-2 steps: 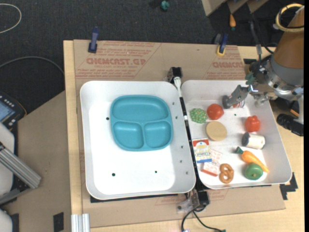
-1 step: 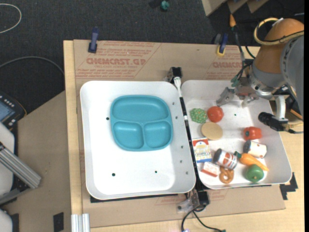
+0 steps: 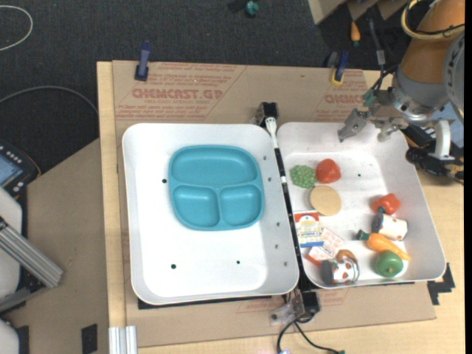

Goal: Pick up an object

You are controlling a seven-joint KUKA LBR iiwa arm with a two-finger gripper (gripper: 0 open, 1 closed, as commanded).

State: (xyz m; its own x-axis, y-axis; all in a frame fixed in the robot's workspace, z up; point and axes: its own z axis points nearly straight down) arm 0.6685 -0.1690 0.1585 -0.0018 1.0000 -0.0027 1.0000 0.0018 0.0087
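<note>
Right bin [image 3: 413,198]: carrot [image 3: 386,245] lies pointing lower right.

Light: bright, even, from overhead
Glare: white bins [image 3: 140,198] washed pale
Shadows: soft, short
Focus: slightly soft overall; floor upper left dim

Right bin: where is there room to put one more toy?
The shallow white right bin has bare floor along its far edge, beside the gripper and behind the round red tomato toy. Its near end is crowded around the green-and-orange toy vegetable.
</note>
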